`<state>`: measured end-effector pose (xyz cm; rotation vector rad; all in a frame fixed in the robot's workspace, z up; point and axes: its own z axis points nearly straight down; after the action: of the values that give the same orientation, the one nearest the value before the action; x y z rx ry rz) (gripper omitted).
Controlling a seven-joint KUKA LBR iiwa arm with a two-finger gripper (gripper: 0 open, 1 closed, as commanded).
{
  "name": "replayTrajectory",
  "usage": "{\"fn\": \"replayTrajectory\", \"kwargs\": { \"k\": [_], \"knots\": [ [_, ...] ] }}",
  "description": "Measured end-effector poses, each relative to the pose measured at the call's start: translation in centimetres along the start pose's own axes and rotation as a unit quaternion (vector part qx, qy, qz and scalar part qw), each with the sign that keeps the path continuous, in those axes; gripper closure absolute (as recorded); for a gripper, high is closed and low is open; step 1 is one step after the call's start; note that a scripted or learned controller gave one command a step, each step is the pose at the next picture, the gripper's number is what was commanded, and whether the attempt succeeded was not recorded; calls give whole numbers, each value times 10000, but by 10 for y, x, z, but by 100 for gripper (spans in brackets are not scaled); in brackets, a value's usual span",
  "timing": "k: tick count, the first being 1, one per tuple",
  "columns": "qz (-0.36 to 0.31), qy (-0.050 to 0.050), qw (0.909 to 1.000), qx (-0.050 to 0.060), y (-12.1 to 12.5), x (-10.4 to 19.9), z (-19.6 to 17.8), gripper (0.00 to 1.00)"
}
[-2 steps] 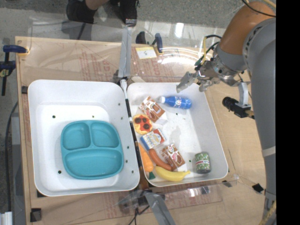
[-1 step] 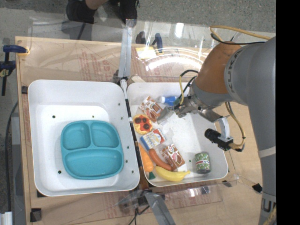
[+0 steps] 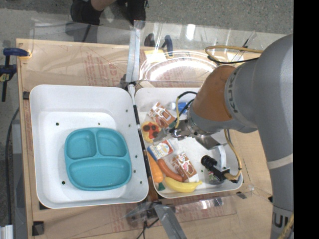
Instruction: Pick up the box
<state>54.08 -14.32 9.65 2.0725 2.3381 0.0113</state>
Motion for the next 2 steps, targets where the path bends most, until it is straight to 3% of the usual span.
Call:
{"fn": "replayTrajectory", "kwargs": {
  "k": [1,2],
  "knots": [
    [-308,27,9995,39,52,-30,4,0],
    [-498,76,9986,173,84,-46,7,0]
  ]
}}
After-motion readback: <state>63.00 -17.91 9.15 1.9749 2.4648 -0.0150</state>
